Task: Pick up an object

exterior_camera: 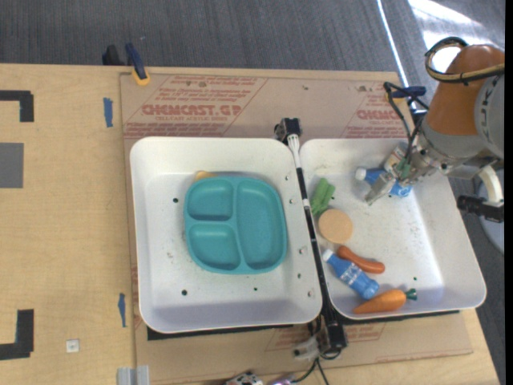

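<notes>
Objects for picking are seen scattered in the right bin (449,239), and the jaws (394,181) are lowered in that bin's upper right part, right by a small blue-and-white item (373,176) that lies beside or against them; contact cannot be confirmed. Whether the jaws are parted or clenched cannot be told at this size, and nothing is clearly seen between them. The grey arm (461,127) with its orange band is seen entering from the right edge above the bin. Further left in the same bin a green piece (322,195) is placed near the divider, with a round tan disc (336,226) just below it. Below the disc an orange-red sausage-like item (361,260) is laid slanted, with a blue bottle-like item (353,276) just beneath it, touching or nearly so. A carrot (383,300) with a green tip is laid near the bin's bottom edge, close under the blue item. The left bin (152,215) is occupied by a teal divided plate (236,224) with three compartments, flat and roughly centred; a small yellowish edge is visible behind its top left. Both bins are set on a brown cardboard sheet (208,107) on the wooden desk (56,215). Blue tape marks and a clamp are seen near the sheet's left edge.
</notes>
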{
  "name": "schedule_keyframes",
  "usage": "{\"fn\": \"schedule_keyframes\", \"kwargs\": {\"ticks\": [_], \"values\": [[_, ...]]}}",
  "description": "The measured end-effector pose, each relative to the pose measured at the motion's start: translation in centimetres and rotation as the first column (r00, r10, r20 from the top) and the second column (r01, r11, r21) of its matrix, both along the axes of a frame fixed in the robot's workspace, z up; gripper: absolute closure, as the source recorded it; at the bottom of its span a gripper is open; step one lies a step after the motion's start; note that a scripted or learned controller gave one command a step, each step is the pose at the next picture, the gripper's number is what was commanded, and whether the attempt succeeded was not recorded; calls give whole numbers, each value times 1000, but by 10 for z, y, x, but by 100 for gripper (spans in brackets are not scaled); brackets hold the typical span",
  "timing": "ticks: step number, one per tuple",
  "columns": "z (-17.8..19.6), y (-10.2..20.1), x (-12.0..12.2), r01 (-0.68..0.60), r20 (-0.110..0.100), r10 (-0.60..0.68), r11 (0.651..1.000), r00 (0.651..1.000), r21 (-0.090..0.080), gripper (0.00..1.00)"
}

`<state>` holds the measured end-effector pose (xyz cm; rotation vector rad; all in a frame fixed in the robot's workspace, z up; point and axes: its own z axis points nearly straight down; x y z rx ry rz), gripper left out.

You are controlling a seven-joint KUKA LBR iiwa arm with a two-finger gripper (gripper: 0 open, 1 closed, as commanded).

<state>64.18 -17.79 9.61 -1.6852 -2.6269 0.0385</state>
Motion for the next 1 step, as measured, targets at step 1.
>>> {"fn": "schedule_keyframes", "kwargs": {"ticks": [1], "values": [[0, 0, 0, -15, 1, 15, 1000, 1000, 0, 0]]}}
